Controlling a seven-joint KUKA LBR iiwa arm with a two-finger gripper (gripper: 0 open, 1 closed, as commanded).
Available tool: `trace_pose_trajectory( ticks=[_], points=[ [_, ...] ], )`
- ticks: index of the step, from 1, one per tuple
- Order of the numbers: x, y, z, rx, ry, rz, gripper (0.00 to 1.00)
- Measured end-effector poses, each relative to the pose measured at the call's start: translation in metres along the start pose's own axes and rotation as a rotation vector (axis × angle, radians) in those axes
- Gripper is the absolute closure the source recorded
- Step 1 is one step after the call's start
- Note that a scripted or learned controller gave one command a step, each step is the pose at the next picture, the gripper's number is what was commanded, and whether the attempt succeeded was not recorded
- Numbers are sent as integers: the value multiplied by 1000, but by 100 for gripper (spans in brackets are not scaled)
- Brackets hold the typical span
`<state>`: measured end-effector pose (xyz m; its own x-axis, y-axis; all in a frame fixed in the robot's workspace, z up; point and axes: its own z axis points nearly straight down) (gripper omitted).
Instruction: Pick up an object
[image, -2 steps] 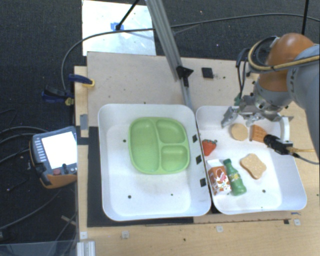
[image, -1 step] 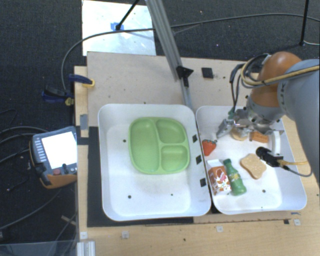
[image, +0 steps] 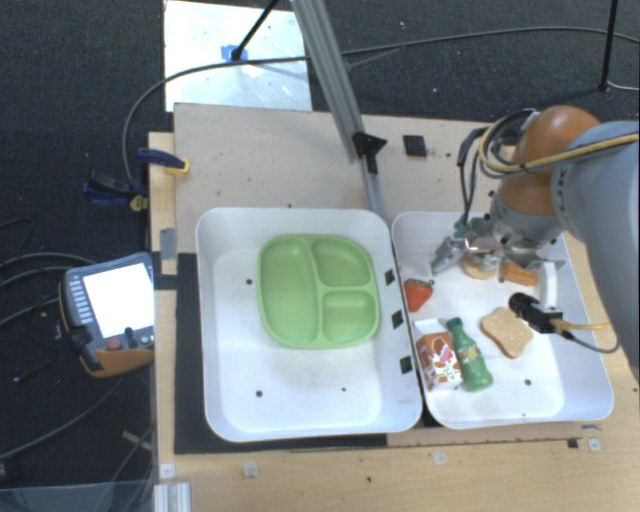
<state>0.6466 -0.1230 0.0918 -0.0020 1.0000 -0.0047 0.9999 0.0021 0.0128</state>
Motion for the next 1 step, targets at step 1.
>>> trace_pose_trajectory(
  ticks=[1],
  points=[
    [-1,2,-13,-8,-3,0,100]
  ],
)
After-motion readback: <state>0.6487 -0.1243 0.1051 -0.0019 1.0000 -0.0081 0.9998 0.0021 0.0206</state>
